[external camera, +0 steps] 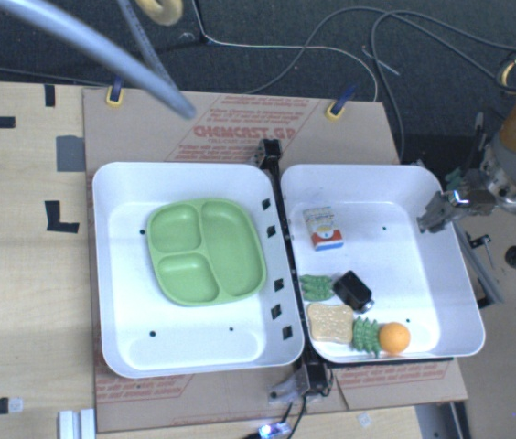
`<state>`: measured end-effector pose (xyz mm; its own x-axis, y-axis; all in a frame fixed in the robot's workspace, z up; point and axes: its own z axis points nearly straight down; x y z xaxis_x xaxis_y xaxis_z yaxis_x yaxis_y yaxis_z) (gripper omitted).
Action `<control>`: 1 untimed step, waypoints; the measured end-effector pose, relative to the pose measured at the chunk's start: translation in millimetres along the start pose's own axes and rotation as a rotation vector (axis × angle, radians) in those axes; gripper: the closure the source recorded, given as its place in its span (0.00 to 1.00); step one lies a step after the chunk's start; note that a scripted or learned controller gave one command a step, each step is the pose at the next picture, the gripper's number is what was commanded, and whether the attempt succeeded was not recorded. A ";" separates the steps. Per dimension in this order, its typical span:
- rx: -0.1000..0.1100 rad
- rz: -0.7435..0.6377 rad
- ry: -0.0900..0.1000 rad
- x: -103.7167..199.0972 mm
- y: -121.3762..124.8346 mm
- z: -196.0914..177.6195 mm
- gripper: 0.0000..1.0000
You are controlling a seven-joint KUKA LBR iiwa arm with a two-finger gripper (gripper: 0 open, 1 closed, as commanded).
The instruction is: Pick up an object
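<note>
The right bin (441, 273) holds several small items. A white carton with a red and blue label (322, 228) lies near its left wall. Below it are a green leafy piece (317, 288), a black block (353, 290), a tan cracker-like slab (330, 323), another green piece (365, 334) and an orange ball (393, 337). My gripper (441, 210) hovers at the right bin's upper right rim, apart from all the items, and I see nothing held in it.
The left bin (116, 245) holds a green three-compartment plate (206, 251). Both bins rest on a cardboard sheet (240, 122). Cables (349, 44) run across the dark floor behind. A grey pole (75, 39) crosses the top left.
</note>
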<state>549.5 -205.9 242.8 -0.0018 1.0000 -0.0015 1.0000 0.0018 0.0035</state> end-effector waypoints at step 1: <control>0.004 -0.005 0.003 57.0 -4.2 -6.7 1.00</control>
<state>545.2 -148.9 249.4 -0.0064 1.0000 0.0017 1.0000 0.0064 -0.0001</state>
